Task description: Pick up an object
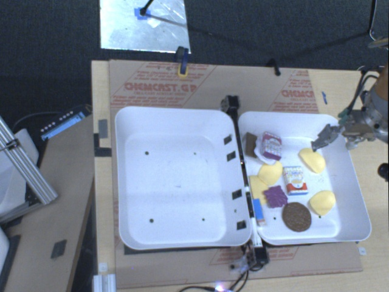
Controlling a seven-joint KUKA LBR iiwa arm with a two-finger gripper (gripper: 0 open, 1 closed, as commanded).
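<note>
Reaching in, hand [323, 137] partly cut off, grip unclear.

A silver sheet [144, 16] lies beyond the cardboard [164, 81].

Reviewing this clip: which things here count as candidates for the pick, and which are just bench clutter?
Job: gripper; right bin contents: yellow pieces, small carton, purple piece, brown disc, white packet.
Lying about: left bin, cardboard sheet, foil square, yellow clamp.
</note>
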